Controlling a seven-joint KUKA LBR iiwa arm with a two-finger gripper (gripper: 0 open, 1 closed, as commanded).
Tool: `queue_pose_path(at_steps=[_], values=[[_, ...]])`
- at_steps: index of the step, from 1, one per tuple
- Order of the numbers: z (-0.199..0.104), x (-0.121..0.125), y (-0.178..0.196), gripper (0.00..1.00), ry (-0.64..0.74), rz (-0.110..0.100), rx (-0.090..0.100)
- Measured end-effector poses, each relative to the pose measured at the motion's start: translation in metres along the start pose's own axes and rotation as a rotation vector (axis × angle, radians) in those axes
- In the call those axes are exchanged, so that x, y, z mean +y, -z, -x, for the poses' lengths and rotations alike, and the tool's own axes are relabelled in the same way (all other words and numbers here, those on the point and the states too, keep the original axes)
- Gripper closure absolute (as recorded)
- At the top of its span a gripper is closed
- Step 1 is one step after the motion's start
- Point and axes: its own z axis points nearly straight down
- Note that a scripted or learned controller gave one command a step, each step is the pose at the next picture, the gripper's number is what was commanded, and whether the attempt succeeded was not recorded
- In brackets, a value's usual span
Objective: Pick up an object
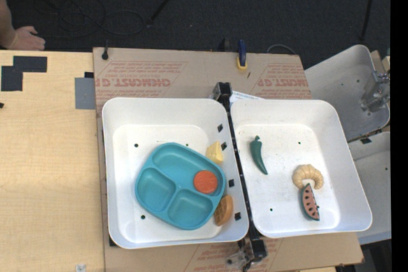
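Note:
In the left bin (121, 137), a teal divided plate (169, 191) carries an orange-red round piece (205, 182). A yellow piece (215, 152) lies at the plate's upper right edge, and a brown bread-like piece (223, 209) at its lower right. In the right bin (331, 130) lie a green pepper (258, 154), a pale croissant (308, 176) and a watermelon slice (310, 202). The grey arm (357, 83) stands at the far right, outside the bins, with the gripper (374, 95) small and blurred at the frame's edge, far from every object.
The bins sit side by side on brown cardboard (191, 73), with a black clip (222, 91) at the top of the shared wall. A light wooden table (44, 162) extends to the left. A blue and yellow clamp (241, 55) sits at the cardboard's far edge.

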Motion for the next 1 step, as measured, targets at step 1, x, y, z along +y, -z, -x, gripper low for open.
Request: queue_pose_path(at_steps=[1], values=[[-0.0732, -0.0052, -0.1282, 1.0, 0.004, -0.019, 0.001]])
